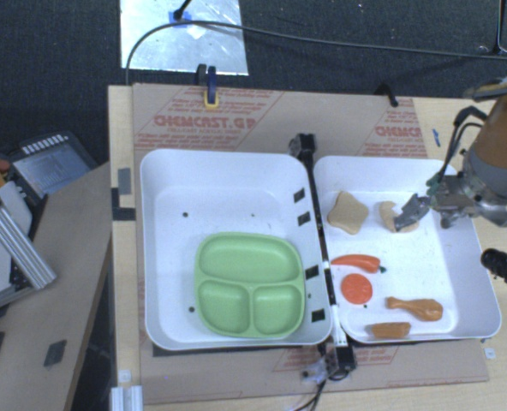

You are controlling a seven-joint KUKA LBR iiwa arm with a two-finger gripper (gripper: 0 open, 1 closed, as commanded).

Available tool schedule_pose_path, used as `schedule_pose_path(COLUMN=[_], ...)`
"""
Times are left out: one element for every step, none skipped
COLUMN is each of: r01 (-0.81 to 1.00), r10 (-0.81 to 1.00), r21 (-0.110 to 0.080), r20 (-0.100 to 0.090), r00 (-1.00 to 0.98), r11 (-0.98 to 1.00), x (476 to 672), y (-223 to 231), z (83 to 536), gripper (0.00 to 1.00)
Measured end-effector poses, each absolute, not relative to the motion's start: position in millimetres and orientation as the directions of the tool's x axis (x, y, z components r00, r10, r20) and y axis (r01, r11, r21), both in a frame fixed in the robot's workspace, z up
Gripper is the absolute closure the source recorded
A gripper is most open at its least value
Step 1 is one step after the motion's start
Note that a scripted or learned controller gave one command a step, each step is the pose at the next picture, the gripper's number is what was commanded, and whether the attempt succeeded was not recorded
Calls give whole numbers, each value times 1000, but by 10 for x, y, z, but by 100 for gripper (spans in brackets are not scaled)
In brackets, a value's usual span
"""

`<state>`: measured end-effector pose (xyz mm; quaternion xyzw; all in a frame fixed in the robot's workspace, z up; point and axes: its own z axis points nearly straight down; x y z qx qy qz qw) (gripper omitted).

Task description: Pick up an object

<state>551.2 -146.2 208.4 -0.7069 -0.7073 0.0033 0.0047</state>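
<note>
Small beige bread-like chunk (389, 214) sits right at the tips of the grey two-finger gripper (407, 216), touching them; how far the jaws are apart, I can't tell. Tan toast-shaped slice (348, 213) lies just left.

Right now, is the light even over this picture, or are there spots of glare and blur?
In the camera view, the silver sheet at the top glares brightly; the two white bins are evenly lit with soft shadows along their walls; the green tray and food items look fairly sharp; the gripper looks slightly soft.
</note>
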Motion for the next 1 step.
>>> schedule_pose_path(r01=[1000], r10=[1000], r21=[2], r20=[0], r00=[-3], r11=[3], x=[5540], y=[-1460], z=[2152], gripper=[0])
